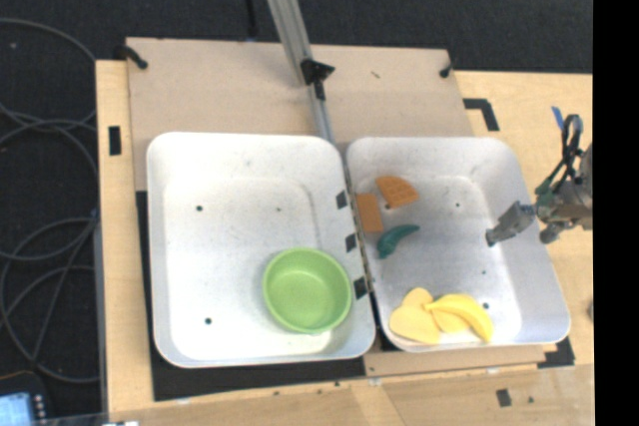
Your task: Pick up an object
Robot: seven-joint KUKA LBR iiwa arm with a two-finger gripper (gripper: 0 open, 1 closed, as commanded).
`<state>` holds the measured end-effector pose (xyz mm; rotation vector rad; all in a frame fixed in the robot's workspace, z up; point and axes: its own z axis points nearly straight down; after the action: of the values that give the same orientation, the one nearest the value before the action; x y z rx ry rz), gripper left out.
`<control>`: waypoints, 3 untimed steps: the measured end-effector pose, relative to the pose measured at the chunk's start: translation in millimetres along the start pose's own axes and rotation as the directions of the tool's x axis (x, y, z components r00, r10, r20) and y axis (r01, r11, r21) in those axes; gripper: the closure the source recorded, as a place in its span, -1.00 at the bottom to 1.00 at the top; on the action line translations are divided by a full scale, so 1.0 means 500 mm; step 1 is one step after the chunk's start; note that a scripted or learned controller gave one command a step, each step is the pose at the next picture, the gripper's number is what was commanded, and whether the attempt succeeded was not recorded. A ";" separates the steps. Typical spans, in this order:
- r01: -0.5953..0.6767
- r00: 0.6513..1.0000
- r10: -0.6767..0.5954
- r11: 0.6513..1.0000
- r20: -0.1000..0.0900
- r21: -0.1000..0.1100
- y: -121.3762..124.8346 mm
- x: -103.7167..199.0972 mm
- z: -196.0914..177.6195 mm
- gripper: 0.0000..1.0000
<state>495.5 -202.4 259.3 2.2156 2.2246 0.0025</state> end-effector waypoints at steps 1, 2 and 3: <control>-0.001 1.000 0.001 1.000 0.000 -0.001 0.000 0.000 0.000 -1.00; -0.005 1.000 0.005 1.000 0.001 0.005 -0.001 -0.013 0.087 -1.00; -0.006 1.000 0.006 1.000 0.000 0.006 0.001 -0.004 0.175 -1.00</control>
<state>496.4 -204.2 172.0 2.2248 2.2207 -0.0043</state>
